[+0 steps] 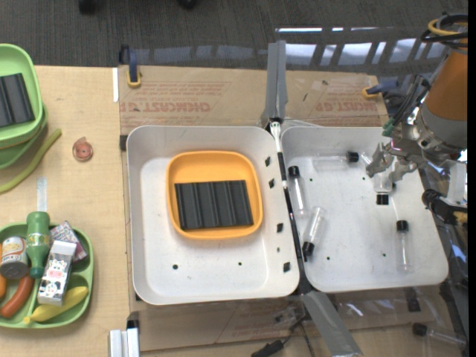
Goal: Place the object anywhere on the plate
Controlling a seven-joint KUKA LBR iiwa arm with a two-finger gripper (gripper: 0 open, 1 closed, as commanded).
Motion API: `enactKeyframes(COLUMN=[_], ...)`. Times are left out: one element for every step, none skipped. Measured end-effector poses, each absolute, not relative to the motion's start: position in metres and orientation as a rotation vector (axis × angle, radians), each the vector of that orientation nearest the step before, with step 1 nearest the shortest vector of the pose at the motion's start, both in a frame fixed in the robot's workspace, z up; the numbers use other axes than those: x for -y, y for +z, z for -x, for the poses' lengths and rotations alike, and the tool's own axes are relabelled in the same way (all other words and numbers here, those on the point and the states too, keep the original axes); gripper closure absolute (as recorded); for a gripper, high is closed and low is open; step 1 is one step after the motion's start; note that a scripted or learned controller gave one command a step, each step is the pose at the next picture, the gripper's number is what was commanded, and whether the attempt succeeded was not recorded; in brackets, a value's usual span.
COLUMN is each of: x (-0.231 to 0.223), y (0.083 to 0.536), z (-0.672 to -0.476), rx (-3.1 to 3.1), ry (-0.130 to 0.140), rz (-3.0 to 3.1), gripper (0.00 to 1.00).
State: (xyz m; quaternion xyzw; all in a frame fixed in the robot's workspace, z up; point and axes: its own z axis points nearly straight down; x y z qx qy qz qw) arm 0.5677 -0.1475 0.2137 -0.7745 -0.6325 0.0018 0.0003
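An orange plate (214, 163) lies in the left bin (149, 222), and a dark grey ridged block (215, 204) rests on it. In the right bin (349, 270) lie several clear tubes with black caps: one (297, 190) along the left wall, one (310, 231) below it, one (336, 159) near the back and one (402, 244) at the right. My gripper (385, 171) hangs over the right bin's back right part, far from the plate. Just below it is a small black-capped piece (382, 198); whether it is gripped is unclear.
A green tray (78, 303) of toy food sits at the lower left of the bench, and a green bowl (22, 136) with a dark block is at the upper left. A small pink piece (82, 150) lies between them. Cables and the arm crowd the right edge.
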Motion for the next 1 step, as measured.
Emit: enactKeyframes(x=[0.1232], y=[0.2213], z=[-0.6123], rx=[2.310], ry=[0.002], rz=[2.131], gripper=[1.00])
